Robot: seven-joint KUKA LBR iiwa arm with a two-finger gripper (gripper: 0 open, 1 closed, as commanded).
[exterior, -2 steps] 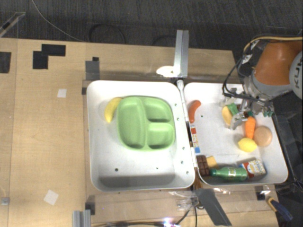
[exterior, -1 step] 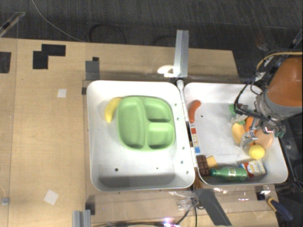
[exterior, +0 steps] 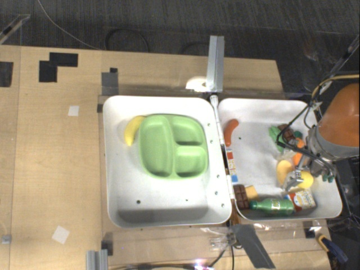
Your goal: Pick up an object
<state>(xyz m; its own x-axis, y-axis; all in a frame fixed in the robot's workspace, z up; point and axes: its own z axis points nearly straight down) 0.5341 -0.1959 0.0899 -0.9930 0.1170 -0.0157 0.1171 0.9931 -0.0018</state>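
Hovering low at the right bin's (exterior: 247, 111) lower right, gripper (exterior: 295, 180); cannot tell its state amid clutter. Beneath it, touching a yellow plastic fruit (exterior: 285, 172): probably light, stiff, slippery, best pinched across its middle. Long axis roughly top to bottom, narrow end pointing up.

no legible text, labels too small

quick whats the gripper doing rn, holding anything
Gripper: low in the right bin, right at the yellow and orange items; whether it grips anything cannot be told.
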